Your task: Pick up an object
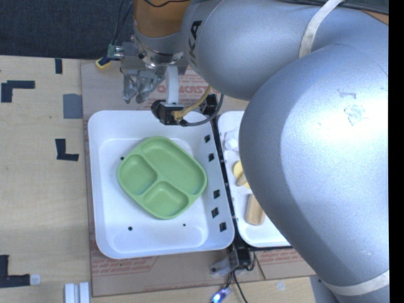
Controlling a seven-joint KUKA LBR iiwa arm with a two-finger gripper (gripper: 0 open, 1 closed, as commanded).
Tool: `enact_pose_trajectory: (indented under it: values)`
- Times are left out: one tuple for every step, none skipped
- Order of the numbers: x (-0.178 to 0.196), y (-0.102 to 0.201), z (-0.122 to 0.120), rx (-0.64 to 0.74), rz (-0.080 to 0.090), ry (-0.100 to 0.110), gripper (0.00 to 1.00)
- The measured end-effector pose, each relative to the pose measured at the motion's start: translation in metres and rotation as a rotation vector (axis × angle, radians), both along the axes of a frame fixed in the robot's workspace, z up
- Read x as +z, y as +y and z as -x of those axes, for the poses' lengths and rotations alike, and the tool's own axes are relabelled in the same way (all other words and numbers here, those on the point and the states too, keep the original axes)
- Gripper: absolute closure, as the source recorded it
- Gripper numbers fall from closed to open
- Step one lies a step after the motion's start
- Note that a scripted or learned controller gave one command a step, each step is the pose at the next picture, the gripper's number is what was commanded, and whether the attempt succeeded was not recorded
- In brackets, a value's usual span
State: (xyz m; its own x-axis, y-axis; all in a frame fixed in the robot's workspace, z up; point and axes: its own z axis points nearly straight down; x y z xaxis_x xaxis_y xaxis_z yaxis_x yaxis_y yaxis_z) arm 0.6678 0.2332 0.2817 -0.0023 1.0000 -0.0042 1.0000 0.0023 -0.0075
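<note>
Inside the left bin [101, 169] lies one thing — a green divided plate [161, 177].

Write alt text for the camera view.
A green divided plate lies in the left white bin. The grey arm covers most of the right bin, its gripper above the left bin's far edge, holding nothing.

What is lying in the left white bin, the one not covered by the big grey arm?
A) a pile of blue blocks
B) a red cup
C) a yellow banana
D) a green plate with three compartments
D: a green divided plate with three compartments lies flat in the left bin, turned at an angle to the bin's walls.
</note>
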Motion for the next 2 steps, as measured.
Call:
enact_pose_trajectory:
  values:
    - [0.016, 0.001, 0.000, 0.002, -0.002, -0.007, 1.00]
    - [0.052, -0.003, 0.064, 0.002, -0.006, -0.007, 1.00]
